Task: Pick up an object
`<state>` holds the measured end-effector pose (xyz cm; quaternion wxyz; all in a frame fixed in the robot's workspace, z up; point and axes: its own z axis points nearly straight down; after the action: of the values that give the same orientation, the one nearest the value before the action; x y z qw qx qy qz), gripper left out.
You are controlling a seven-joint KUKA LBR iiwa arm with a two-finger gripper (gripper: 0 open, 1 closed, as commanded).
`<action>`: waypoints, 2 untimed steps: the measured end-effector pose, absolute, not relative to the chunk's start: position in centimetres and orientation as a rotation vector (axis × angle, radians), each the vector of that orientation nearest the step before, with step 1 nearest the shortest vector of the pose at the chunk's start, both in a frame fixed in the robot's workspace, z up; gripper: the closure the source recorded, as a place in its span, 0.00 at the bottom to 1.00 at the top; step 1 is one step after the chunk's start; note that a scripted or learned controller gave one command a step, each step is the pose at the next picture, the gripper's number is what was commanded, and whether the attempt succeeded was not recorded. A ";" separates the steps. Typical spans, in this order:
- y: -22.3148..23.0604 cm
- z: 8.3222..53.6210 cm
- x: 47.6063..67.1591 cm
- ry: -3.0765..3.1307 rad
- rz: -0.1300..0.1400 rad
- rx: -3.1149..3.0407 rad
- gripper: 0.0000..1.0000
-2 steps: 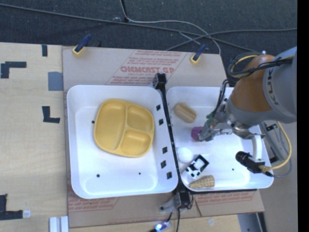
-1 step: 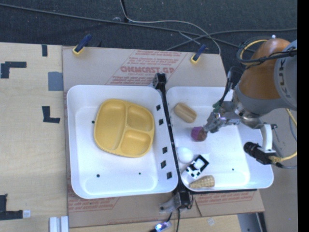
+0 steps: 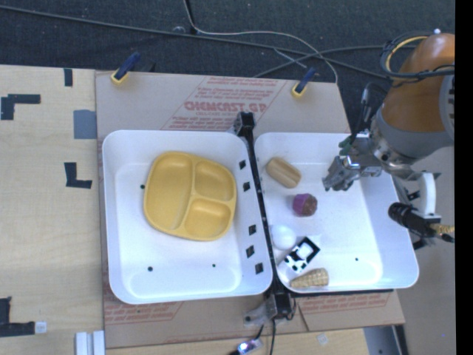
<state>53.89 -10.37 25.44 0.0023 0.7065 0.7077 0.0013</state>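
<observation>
gripper over right bin, near purple ball; finger state: cannot tell. yellow plate in left bin.

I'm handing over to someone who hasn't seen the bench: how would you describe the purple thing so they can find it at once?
Look at the right-hand bin of the two white ones. Near its middle lies a small purple ball, just below the tan bread roll and above the white ball. It is the only purple, dark-coloured item there; its neighbours are tan or white.
</observation>
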 end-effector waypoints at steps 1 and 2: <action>-5.9 24.3 53.8 2.228 -0.001 2.217 1.00; -1.3 24.4 54.5 2.230 0.000 2.216 1.00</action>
<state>54.53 -1.33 24.36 -0.0009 0.7049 0.7093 -0.0001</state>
